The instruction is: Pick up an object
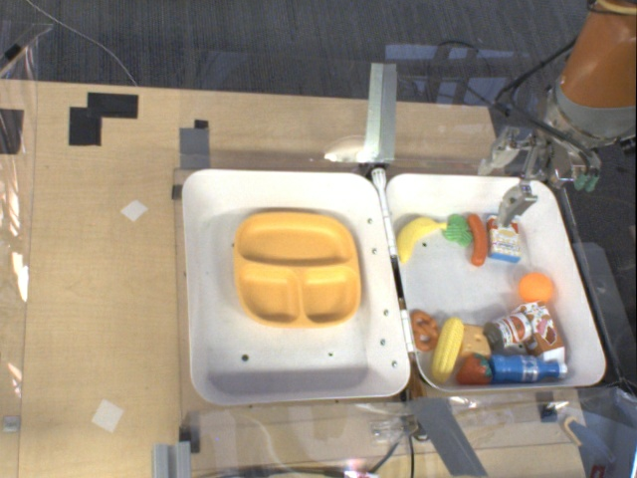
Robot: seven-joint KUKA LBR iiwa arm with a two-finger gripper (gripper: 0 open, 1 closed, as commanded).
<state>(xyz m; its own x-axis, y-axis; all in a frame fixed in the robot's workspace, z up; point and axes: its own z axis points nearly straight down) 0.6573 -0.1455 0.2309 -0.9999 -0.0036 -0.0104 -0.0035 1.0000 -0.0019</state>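
Observation:
The right bin (pixel 453 287) holds several toy foods: a yellow banana (pixel 416 235), a green leafy piece (pixel 458 229), a red sausage (pixel 479 240), a small carton (pixel 505 241), an orange ball (pixel 536 287), a pretzel (pixel 424 329), a corn cob (pixel 448 350), a brown-and-white can (pixel 528 329), a red piece (pixel 474 370) and a blue bottle (pixel 528 369). My gripper (pixel 515 203) hangs over the bin's far right part, just above the carton. Nothing shows between its fingers.
The left bin (pixel 209 267) holds a yellow divided tray (pixel 297 267). A metal post (pixel 379 118) stands behind the seam between the bins. Black tape marks (pixel 100 115) lie on the bench at the far left. Cables (pixel 518 83) trail behind the arm.

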